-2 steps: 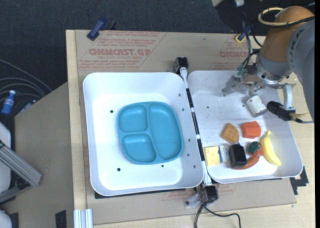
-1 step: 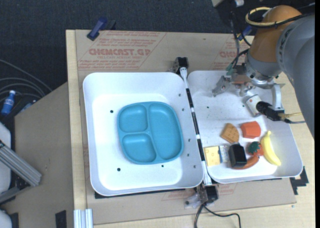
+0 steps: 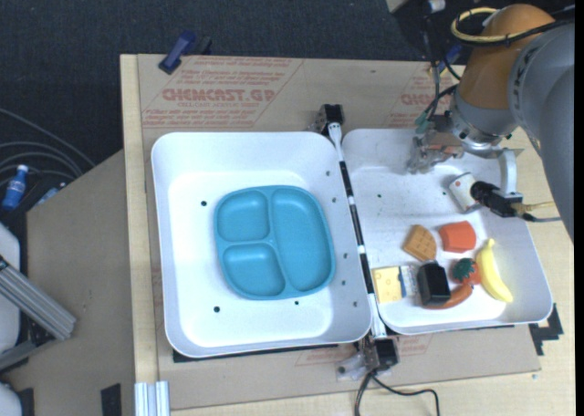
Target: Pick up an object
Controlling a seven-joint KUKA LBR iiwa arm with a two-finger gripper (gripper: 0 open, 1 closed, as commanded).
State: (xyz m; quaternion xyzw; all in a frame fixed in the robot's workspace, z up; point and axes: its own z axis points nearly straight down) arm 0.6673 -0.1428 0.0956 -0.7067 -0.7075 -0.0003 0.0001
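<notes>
My gripper (image 3: 422,159) hangs over the far left part of the right bin (image 3: 392,188), above bare bin floor, with nothing seen in it. The objects lie nearer the front of that bin. A tan cracker-like piece (image 3: 420,243) sits beside an orange-red block (image 3: 458,236). A yellow banana (image 3: 495,273) lies at the right wall. Along the front are a pale yellow block (image 3: 388,284), a black block (image 3: 432,284) and a red pepper with a green top (image 3: 462,285).
The left bin (image 3: 182,223) holds a blue divided plate (image 3: 273,241). A black clip (image 3: 330,117) sits at the far end of the ridge between the bins. A blue item (image 3: 177,52) lies at the bench's far left corner.
</notes>
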